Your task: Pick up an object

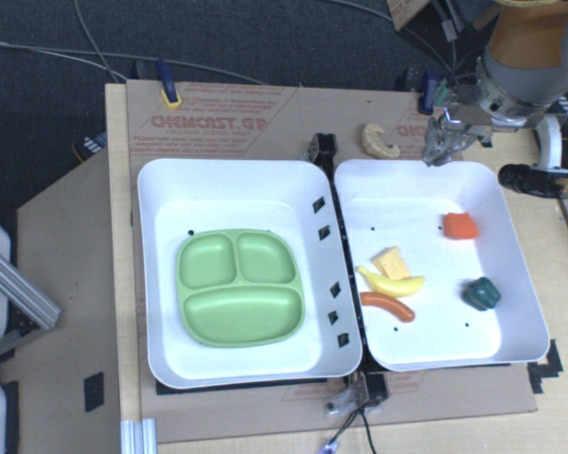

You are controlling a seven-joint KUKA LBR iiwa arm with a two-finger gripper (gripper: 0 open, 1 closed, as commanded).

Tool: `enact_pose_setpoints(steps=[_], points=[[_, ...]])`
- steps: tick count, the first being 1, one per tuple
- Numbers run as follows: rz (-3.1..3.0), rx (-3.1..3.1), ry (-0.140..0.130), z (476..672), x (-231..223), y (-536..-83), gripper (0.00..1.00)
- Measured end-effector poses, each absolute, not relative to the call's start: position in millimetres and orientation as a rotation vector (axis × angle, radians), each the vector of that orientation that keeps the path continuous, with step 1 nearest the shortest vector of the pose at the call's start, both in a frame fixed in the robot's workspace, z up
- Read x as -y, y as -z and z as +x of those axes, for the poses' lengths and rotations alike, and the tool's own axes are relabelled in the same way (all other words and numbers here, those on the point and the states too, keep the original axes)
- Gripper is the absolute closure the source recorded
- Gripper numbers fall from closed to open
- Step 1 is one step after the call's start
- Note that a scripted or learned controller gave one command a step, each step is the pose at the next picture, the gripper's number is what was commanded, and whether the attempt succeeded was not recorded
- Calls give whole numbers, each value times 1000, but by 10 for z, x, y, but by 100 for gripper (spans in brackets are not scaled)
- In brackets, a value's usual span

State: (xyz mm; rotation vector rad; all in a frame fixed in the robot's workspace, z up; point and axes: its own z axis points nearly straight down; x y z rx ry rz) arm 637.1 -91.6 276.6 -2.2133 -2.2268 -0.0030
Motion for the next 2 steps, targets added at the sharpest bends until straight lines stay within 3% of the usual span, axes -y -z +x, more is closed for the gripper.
enact_pose_setpoints(steps=[2], points=[[-2211,2224,-1,6188,-179,-2456,100]])
